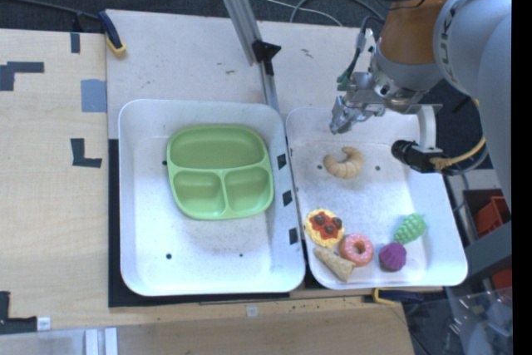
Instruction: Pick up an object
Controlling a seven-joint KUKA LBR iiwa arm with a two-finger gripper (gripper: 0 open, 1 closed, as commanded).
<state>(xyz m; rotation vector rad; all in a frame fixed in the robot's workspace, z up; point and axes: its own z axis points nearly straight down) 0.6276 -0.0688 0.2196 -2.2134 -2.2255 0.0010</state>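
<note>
claw (pixel 342 124) just above croissant (pixel 344 163)

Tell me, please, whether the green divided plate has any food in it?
Empty: the green divided plate shows bare compartments; the toy foods, such as the croissant, lie in the other bin.

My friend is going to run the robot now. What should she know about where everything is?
Gripper: above the right bin's far end, nothing between its fingers.
Right bin: croissant just below the gripper; pizza slice, donut, purple fruit and green fruit along the near edge.
Left bin: green divided plate.
Done: nothing picked up yet.
Left: grab one object; the croissant looks nearest.
</note>
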